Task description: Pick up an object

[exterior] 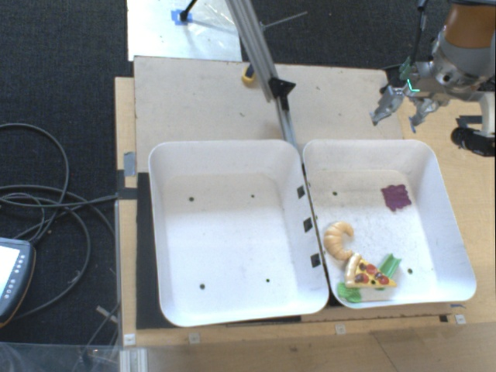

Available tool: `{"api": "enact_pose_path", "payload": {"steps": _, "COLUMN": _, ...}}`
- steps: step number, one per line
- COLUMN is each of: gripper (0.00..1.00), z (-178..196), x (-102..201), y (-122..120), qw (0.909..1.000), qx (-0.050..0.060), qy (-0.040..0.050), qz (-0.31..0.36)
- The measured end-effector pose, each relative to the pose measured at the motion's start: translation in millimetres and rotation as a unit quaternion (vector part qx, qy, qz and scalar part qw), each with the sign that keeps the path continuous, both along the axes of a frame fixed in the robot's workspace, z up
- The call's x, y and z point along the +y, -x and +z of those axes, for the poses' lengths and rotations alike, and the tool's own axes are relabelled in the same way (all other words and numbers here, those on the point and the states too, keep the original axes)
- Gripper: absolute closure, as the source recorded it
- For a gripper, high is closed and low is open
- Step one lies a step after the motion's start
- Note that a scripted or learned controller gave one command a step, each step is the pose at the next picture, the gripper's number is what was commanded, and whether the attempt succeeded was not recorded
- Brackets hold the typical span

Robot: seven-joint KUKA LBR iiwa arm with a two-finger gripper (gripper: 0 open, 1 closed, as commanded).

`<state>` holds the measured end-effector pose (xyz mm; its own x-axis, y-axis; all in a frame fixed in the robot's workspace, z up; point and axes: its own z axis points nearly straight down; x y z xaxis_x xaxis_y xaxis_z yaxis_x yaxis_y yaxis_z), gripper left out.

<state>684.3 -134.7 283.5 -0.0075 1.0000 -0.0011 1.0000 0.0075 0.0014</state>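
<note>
Arm (465, 22) and grey tablet (14, 273) cut off at edges

Lighting is even and fairly bright, diffuse, apparently from overhead. The two white bins (232, 231) read near full white, with mild washout on their floors; small holes and marks remain legible. Shadows are soft and short: a faint grey band lies along the inner walls of the bins, and a dark strip sits under the near rim of the left one. The pale sheet (186, 14) at the top shows slight glare. The dark carpet (54, 60) holds texture without crushing. Focus is moderate throughout; fine edges are soft and compression grain is visible. The gripper (404, 105) is slightly blurred. Straight edges show little bending.
</note>
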Motion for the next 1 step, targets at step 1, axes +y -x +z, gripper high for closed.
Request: {"api": "enact_pose_path", "payload": {"steps": 1, "gripper": 0.0, "z": -59.0, "x": 4.5, "y": -6.9, "qw": 1.0, "qx": 0.002, "qy": -0.0005, "qz": 0.0}}
